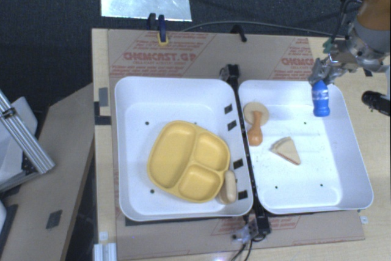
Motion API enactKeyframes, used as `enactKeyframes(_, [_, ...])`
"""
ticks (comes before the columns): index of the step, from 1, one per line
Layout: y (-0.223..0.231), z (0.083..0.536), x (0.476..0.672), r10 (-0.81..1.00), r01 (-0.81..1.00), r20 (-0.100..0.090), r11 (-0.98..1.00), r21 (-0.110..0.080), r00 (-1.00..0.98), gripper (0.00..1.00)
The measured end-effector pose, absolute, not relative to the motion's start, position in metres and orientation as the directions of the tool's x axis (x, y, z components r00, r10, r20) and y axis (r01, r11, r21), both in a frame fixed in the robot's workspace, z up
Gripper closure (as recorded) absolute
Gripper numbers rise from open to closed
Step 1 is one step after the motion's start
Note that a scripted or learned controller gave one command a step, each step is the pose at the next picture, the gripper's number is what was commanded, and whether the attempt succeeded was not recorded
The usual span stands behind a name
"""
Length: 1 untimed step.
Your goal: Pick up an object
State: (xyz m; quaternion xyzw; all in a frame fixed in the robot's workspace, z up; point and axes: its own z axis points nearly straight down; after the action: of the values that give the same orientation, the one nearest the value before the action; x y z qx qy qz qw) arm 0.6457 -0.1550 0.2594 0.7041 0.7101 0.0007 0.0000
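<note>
Lowest in the frame, a pale roll (229, 187) lies against the yellow tray (188, 161) in the left bin (131, 131). In the right bin (351, 180) a wedge (287, 150) sits mid-floor, with a wooden pestle (255, 121) up and left of it by the divider. Farther back, at the upper right of that bin, a blue bottle (321, 101) hangs upright from the gripper (320, 77), whose fingers pinch its top; the bottle looks lifted just clear of the floor, though the slant makes that hard to judge. Behind, the arm (369, 15) rises to the frame's upper right corner.

The grip is high and narrow on a smooth cap, so the bottle could swing or slide out during any quick move and drop near the bin's back wall.
</note>
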Motion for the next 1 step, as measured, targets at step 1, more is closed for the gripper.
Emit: enactKeyframes(1, [-0.1103,0.2643,0.6307,1.0,1.0,0.001,0.008,0.001,-0.008,1.0])
